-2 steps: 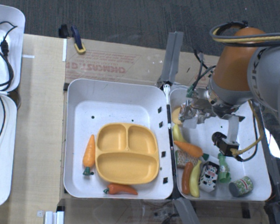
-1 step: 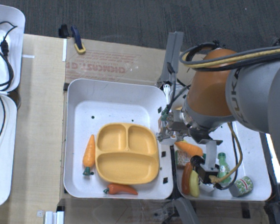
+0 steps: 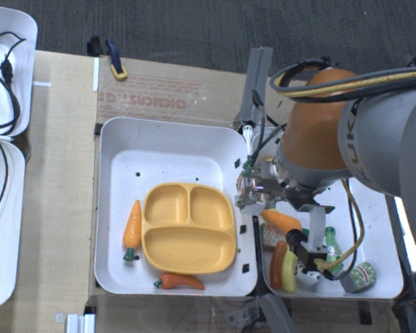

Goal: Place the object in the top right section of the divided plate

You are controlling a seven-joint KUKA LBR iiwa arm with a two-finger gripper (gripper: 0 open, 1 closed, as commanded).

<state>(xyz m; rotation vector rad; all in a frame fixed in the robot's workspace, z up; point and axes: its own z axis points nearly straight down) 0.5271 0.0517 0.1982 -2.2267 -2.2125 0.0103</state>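
Note:
A yellow divided plate [image 3: 189,228] lies in the left bin [image 3: 118,190], with two small sections at the top and one large section below. Nothing lies in its top right section [image 3: 213,206]. My gripper [image 3: 252,190] hangs over the wall between the two bins, just right of the plate's upper right corner. An orange carrot [image 3: 282,221] lies in the right bin, just below and to the right of the gripper, and I cannot tell whether it touches it. The arm's orange band and wrist hide much of the right bin.
In the left bin one carrot [image 3: 133,224] lies left of the plate and another [image 3: 180,282] below it. The right bin [image 3: 390,286] holds a red piece [image 3: 277,264], a banana [image 3: 289,271], a green bottle [image 3: 330,247] and a can [image 3: 363,276].

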